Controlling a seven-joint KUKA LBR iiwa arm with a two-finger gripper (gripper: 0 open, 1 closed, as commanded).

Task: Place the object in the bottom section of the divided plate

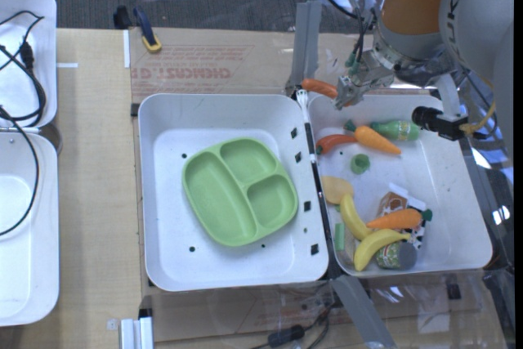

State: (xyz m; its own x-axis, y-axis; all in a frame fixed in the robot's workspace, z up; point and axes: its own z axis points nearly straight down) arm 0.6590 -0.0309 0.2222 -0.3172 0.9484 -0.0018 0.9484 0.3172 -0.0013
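The tool (pixel 350 94) hovers over the right white bin's (pixel 458 249) far corner, beside an orange carrot-like toy (pixel 319 87); whether clamped, I cannot tell; lift cleanly toward the green divided plate (pixel 239 190)

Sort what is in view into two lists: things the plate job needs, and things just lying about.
For the job: the green divided plate in the left bin; the tool; the orange piece at the right bin's top-left corner, beside the tool.

Lying about: bananas, carrot, green bottle, yellow-handled item on the bench.
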